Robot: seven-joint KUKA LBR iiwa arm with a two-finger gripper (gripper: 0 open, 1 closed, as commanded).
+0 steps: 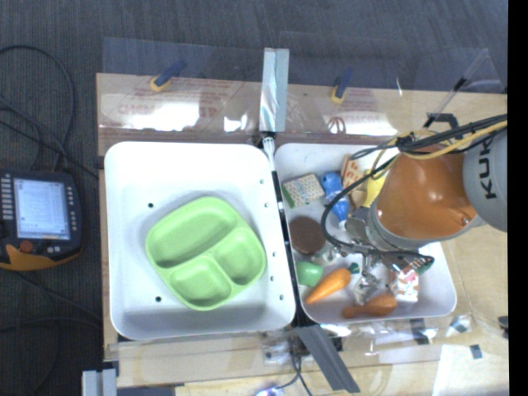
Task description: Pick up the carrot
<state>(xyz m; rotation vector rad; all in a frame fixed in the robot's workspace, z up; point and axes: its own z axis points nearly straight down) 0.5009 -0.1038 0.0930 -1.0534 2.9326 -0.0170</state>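
The arm (429, 192) enters from the right and hangs over the right bin (441, 299). Its orange band covers much of the bin's upper right area. Black letters "KU" can be read on the grey link at the right edge; the remaining letters are cut off. Black and yellow cables (450, 134) run from the wrist toward the upper right.

The gripper (375, 277) points down into the lower half of the right bin. Its state cannot be determined: the wrist hides most of the mechanism. No object is seen held by it.

The carrot (328, 285) lies on the floor of the right bin, near the lower left corner, with its tip toward the lower left. It sits just left of the gripper. A green piece (309, 271) touches its upper left side. A brown disc (307, 234) lies above that. A reddish-brown item (371, 307) lies near the bin's lower edge, below the gripper. A small box (304, 189) with a dotted pattern lies near the top left of the bin, and a blue object (332, 182) sits beside it. A red-and-white carton (406, 283) lies right of the gripper; its print is too small to read.

The left bin (132, 180) holds a green tray (206, 250) with three compartments. A pendant (37, 214) with a lit screen rests on the carpet at far left; its text is not legible.
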